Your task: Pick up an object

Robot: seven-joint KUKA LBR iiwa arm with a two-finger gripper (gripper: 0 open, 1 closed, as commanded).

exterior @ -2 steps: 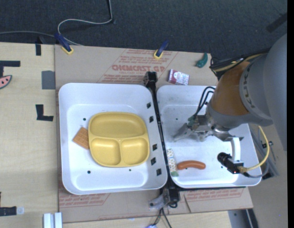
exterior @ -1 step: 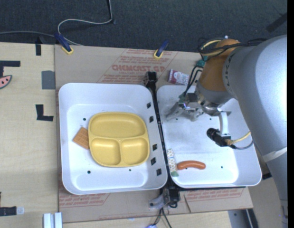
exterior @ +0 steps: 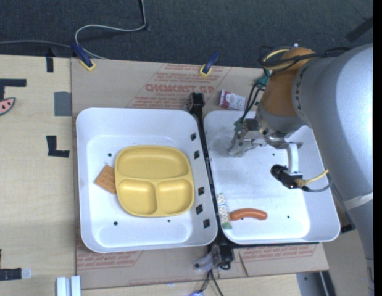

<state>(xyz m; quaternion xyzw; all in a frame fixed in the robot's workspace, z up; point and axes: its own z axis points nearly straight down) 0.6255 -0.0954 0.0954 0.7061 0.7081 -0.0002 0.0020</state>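
Observation:
In the left bin lies a yellow divided plate, with a tan cracker tucked at its left edge. An orange-red hot dog rests near the front of the right bin. My gripper reaches down into the back of the right bin, close to the bin floor. Its fingers point left and down, with nothing visible between them. The grey arm with its orange band rises behind it.
A small wrapped packet lies on the cardboard behind the right bin. A patterned strip sits by the divider next to the hot dog. Black clips join the bins. A cable hangs from the wrist over the right bin.

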